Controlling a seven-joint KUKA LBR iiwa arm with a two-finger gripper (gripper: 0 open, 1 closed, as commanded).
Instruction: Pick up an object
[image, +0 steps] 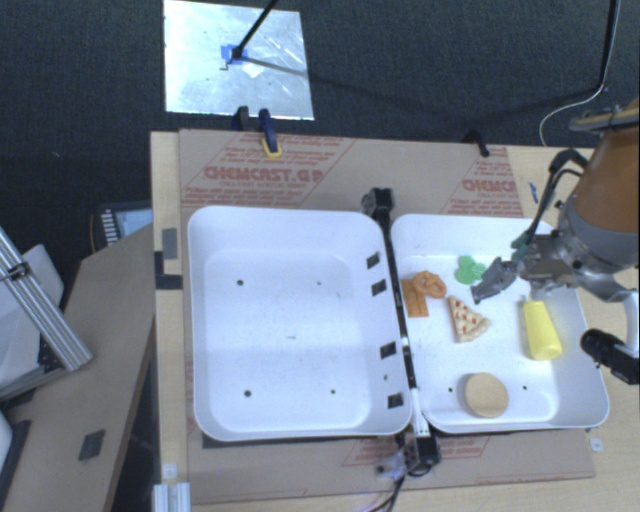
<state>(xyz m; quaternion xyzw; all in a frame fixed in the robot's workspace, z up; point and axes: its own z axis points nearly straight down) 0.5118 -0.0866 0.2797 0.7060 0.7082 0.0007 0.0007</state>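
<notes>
you have the arm (600, 200) reaching in over the right bin (580, 405), its pincer (497, 280) hanging above the bin's middle with the grey fingers parted a little and nothing between them. just beside the fingertips, toward the bin's far edge, lies a green piece (468, 268). nearer the divider sit an orange pretzel (430, 284) and an orange strip (414, 298), with a pizza slice (466, 319) next to them. a yellow piece (541, 329) lies by the right edge, a tan disc (485, 394) near the front edge. the left bin (200, 300) sits alongside on the desk (330, 160).
</notes>
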